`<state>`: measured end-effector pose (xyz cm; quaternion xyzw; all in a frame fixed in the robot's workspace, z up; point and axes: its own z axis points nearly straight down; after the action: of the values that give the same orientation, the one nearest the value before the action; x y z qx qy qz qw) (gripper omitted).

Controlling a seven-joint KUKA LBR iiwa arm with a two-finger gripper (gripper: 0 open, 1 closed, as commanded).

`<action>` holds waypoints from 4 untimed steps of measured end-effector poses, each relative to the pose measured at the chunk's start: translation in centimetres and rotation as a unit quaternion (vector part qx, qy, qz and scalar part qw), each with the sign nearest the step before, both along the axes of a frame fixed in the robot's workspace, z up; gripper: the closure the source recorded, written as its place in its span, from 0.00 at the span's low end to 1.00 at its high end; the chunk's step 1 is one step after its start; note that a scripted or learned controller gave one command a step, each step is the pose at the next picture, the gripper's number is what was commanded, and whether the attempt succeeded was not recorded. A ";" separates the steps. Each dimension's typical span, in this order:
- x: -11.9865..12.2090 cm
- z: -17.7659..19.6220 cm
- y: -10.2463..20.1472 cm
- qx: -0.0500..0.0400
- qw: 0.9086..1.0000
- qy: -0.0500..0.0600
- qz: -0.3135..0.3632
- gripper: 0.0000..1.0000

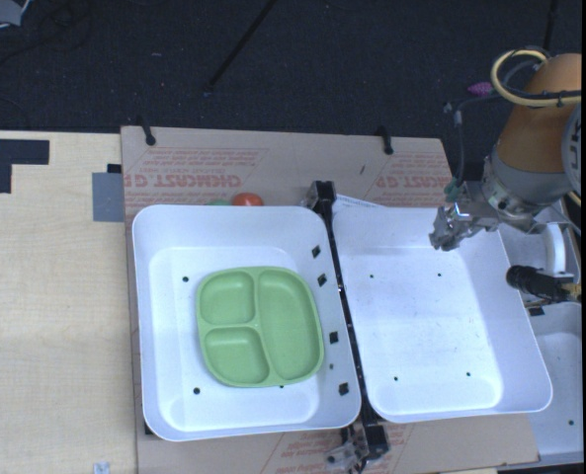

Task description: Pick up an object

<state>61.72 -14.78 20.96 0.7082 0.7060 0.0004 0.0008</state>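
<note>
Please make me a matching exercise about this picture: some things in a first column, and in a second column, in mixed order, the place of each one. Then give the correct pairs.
Things:
1. green divided plate
2. gripper
3. small orange-red object
4. black clips

Places:
A. over the far right part of the right bin
B. on the cardboard just behind the left bin
C. lying flat inside the left bin
D. along the seam where the two bins meet

Right pairs: 1-C, 2-A, 3-B, 4-D
</note>
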 end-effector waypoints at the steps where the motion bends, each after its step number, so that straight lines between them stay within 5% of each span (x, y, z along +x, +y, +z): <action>1: 0.0 2.6 -0.1 0.000 1.000 0.000 0.001 1.00; 4: -5.3 3.5 15.5 0.002 1.000 0.003 0.004 1.00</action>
<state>56.42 0.68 24.49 0.7052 0.7090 -0.0008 -0.0029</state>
